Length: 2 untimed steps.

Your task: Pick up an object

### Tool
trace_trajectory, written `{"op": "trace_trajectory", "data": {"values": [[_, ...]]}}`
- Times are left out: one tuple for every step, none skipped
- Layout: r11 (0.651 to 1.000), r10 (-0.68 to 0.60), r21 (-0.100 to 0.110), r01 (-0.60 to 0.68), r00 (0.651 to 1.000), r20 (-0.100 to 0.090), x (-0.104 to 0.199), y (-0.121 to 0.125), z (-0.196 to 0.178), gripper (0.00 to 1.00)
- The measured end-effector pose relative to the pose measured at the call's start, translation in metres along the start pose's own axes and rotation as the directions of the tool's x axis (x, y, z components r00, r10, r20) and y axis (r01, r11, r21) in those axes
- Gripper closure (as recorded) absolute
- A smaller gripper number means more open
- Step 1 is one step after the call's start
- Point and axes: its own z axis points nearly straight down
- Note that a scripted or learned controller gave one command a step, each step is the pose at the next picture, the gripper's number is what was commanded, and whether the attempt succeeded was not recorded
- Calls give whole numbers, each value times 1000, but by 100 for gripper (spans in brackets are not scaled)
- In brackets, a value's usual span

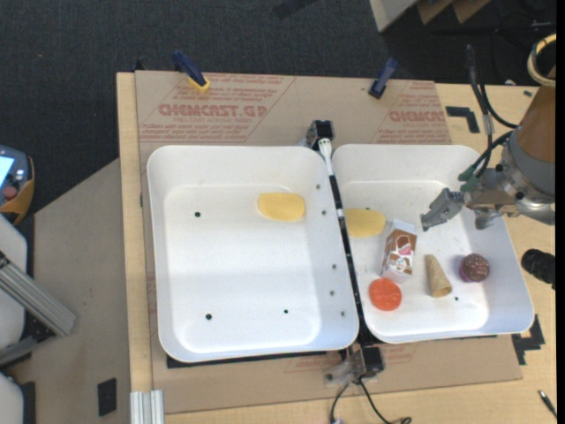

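Camera view is showing my claw [459,208] hanging spread and holding nothing over the right bin [508,321], above the packet [400,253], cone [437,275] and purple ball [474,268].

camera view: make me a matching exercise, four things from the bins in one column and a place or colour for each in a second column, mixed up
Things:
1. yellow piece
2. round disc
3. cone-shaped piece
4. small ball

Place or colour:
A. dark purple, nearest the right bin's right wall
B. tan, between the packet and the ball
C. lies in the left bin
D. orange-red, near the right bin's front edge

Pairs: 1-C, 2-D, 3-B, 4-A
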Motion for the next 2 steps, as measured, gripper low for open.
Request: {"op": "trace_trajectory", "data": {"values": [[1000,-3,10,3,1000,-3,45,-6,81,0],[1000,6,4,-6,1000,-2,3,-26,180,0]]}}
